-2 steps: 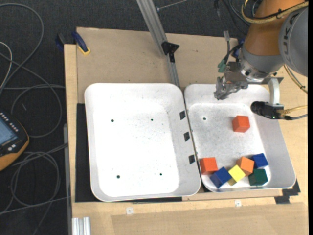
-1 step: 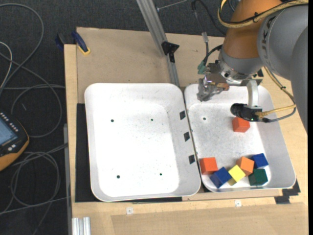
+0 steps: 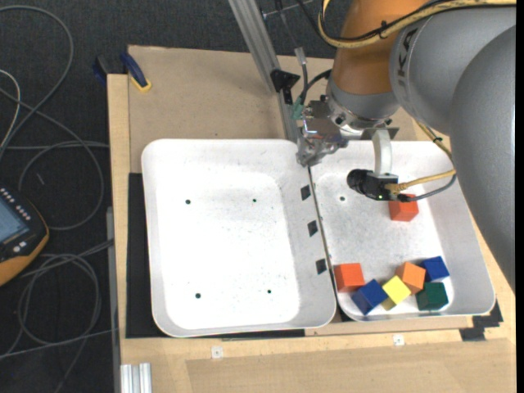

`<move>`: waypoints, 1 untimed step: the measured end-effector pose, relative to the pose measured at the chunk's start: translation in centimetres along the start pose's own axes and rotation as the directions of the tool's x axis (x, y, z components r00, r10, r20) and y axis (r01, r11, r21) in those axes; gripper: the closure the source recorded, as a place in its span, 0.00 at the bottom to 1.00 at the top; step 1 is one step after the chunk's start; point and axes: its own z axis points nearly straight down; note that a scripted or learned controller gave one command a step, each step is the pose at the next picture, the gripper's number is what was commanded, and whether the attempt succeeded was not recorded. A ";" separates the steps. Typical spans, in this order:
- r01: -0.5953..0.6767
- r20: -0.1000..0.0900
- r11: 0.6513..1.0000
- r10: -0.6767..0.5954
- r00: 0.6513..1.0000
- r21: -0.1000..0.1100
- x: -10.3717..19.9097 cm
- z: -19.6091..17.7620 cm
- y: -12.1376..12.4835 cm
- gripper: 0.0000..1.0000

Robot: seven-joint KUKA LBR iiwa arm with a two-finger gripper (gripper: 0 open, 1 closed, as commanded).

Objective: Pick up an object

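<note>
Spotted the tool [image 3: 313,150] up over the far end of the divide between the left bin [image 3: 164,219] and right bin [image 3: 468,248]. Can't tell its opening from here, and can't see anything gripped. Found a red block [image 3: 403,210] alone mid right bin. Also counting an orange-red block [image 3: 350,275], blue block [image 3: 368,295], yellow block [image 3: 396,289], orange block [image 3: 413,275], second blue block [image 3: 435,267] and green block [image 3: 432,296] bunched along the near edge.

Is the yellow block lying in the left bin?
No, the yellow block lies in the right bin, beside a blue block.
</note>
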 end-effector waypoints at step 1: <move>0.000 0.001 1.000 0.000 1.000 -0.001 5.1 -1.6 -0.8 1.00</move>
